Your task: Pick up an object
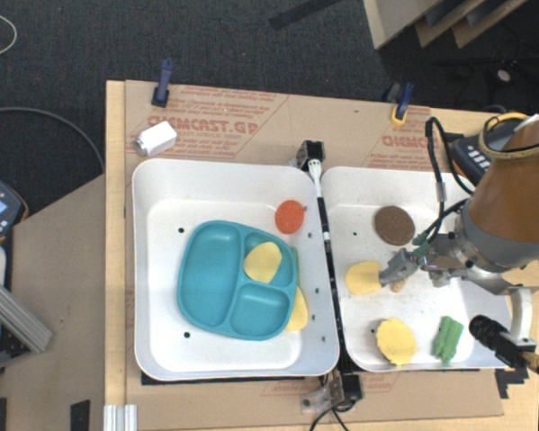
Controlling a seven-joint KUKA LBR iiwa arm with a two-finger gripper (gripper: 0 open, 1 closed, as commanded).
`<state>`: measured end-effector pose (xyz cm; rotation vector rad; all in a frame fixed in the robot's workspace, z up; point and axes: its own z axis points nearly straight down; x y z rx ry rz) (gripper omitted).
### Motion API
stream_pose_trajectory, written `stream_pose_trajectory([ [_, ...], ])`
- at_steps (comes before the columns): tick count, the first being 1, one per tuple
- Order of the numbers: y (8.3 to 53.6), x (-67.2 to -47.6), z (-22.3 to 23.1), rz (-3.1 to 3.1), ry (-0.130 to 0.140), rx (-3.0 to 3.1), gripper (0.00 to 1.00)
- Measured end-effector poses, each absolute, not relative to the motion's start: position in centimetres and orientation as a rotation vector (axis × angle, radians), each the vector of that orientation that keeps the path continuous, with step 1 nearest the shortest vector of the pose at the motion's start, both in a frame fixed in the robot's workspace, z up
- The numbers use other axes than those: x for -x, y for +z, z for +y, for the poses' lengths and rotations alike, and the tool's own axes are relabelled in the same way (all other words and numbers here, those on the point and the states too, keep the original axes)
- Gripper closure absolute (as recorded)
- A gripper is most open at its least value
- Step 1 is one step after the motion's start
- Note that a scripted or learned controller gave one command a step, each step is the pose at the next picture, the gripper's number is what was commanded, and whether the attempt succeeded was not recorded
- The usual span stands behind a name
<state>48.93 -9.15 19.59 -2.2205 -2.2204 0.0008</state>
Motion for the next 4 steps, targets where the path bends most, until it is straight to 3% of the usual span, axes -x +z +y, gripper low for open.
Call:
stream_pose_trajectory([
  [1,20.6,-49.0,-9.2,-2.222,-0.002,2.223,1.00],
  [2,28.1,-48.1,-4.9,-2.232,-0.011,2.219,1.00],
  [3,39.2,-48.1,0.0,-2.237,-0.019,2.219,1.00],
  [4,46.6,-48.0,5.5,-2.234,-0.016,2.217,1.00],
])
